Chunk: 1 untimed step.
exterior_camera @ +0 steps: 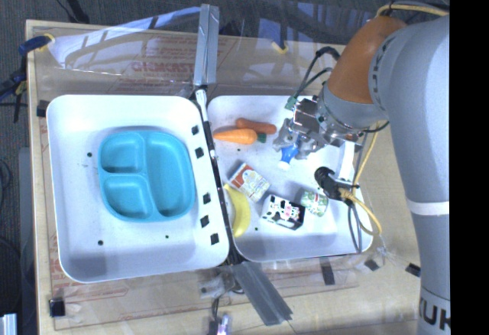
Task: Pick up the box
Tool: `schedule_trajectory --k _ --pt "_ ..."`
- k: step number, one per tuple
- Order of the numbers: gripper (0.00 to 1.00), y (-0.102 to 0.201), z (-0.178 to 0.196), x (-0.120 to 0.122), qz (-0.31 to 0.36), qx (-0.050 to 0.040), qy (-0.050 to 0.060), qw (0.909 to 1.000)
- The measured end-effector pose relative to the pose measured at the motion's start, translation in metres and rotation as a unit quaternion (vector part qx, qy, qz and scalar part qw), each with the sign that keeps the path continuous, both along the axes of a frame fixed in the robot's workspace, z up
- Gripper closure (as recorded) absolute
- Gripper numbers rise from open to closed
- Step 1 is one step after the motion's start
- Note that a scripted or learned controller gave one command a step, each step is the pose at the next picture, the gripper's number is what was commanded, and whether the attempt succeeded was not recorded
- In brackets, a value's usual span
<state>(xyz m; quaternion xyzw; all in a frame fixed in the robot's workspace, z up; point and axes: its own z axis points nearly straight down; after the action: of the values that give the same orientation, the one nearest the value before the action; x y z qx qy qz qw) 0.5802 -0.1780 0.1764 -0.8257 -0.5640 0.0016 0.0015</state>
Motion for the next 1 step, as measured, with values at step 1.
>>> schedule_trajectory --k 1 --pt "1.00 0.0020 0.0080 -0.0311 -0.054 0.0004 0.001 0.9985"
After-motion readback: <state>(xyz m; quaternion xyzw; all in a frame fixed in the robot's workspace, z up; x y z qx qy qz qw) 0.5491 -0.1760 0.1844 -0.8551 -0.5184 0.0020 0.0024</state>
